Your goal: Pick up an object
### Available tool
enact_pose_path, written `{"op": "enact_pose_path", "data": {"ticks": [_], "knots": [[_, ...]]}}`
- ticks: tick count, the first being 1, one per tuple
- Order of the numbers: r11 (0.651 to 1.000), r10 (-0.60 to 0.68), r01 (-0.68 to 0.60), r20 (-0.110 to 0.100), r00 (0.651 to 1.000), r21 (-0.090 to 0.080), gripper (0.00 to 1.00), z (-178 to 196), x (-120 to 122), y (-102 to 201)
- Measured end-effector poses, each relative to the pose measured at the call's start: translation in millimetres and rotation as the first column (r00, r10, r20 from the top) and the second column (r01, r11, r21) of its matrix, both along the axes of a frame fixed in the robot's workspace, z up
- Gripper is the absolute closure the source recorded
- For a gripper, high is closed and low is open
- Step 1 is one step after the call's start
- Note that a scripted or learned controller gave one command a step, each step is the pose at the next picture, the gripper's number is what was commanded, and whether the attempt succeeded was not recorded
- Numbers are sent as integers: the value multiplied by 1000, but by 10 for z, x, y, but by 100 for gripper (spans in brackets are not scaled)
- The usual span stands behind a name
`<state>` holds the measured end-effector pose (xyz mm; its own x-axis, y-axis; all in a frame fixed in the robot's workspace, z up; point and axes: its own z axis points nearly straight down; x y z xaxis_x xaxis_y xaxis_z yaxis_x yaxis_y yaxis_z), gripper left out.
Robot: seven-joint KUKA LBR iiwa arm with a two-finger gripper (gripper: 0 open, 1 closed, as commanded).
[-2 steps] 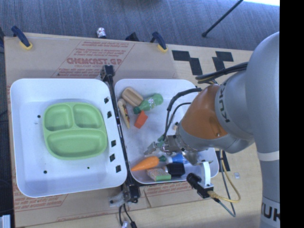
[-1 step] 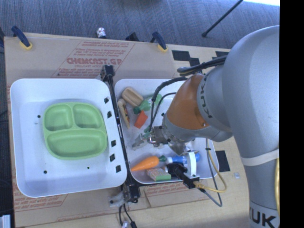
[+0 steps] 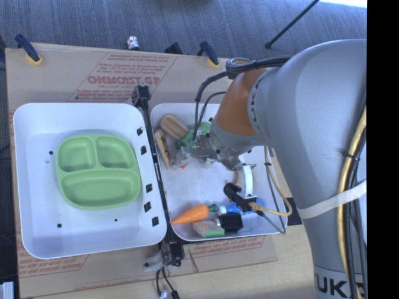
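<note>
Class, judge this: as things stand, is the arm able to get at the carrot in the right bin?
Probably yes. The carrot lies uncovered near the right bin's front edge, nothing on top of it, with the arm already over that bin.

We take this for a robotics lab or test cell, not a home or kitchen. We see a large grey industrial arm (image 3: 312, 142) with an orange band reaching over a bench (image 3: 81, 73) covered in brown cardboard printed with a supplier's name, held down along its far edge by blue and yellow clamps (image 3: 28, 48). Two shallow white bins (image 3: 25, 185) sit side by side on it, joined by black clips. Loose cables (image 3: 274, 195) trail across the setup, grey carpet (image 3: 93, 8) lies beyond, and a thin dark stand leg (image 3: 299, 14) crosses the floor.
</note>
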<state>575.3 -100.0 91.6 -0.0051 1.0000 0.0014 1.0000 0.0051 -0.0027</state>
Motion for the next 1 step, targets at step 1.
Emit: {"op": "enact_pose_path", "data": {"ticks": [1], "knots": [[1000,1,-1,0,1000,0,0,0,164,78]]}}
